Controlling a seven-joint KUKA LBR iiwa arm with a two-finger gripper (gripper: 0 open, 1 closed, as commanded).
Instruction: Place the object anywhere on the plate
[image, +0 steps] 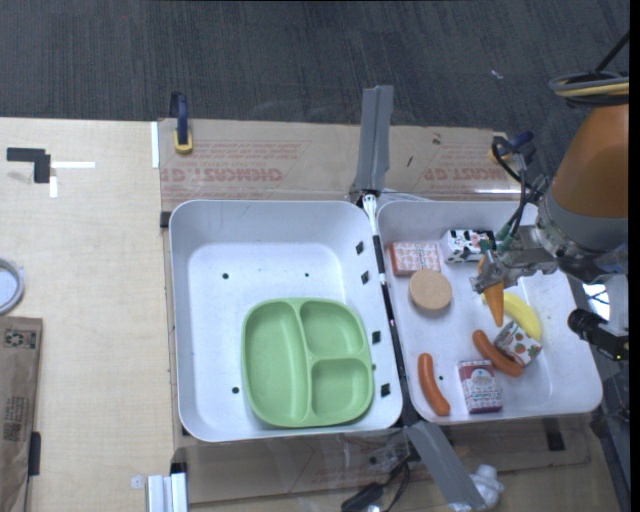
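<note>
My fingers (497, 270) hang over the right bin (560, 400), and an orange carrot (494, 300) seems caught between them, its long axis pointing down with the tip just above the banana (524, 314); I judge them clenched on it. The green plate (305, 362) lies in the left bin (200, 300), well off to the carrot's left, across the divider between bins, so the carry runs leftward.

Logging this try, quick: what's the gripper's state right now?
Gripper: over the right bin, shut on the orange carrot that hangs from its fingers.
</note>
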